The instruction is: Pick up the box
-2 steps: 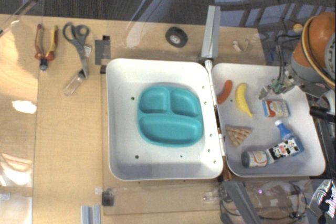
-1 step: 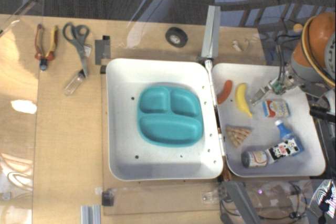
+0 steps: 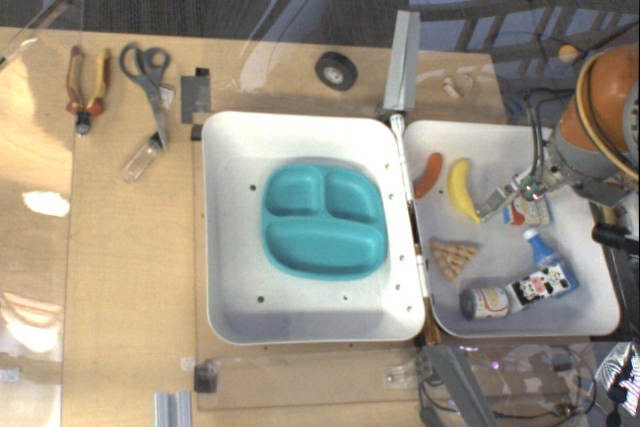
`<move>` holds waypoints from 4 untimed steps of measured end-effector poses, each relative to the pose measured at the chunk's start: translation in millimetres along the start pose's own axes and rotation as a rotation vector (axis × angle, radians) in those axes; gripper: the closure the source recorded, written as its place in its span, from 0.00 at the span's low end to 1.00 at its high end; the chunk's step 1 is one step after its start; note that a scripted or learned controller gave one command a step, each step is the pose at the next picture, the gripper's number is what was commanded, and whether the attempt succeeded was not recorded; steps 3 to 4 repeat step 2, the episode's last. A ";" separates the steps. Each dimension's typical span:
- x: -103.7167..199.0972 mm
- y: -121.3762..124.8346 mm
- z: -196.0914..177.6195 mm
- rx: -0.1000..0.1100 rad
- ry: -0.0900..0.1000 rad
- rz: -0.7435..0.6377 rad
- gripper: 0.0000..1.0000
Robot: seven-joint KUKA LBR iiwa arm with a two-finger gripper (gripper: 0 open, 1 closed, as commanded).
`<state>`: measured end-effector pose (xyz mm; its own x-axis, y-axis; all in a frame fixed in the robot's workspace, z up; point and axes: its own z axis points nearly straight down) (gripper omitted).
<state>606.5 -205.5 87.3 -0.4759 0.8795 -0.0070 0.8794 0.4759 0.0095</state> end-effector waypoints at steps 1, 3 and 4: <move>-2.6 3.5 -11.9 -0.009 -0.008 0.000 1.00; 35.8 14.9 -110.3 0.004 0.002 0.057 1.00; 35.8 14.9 -110.3 0.004 0.002 0.057 1.00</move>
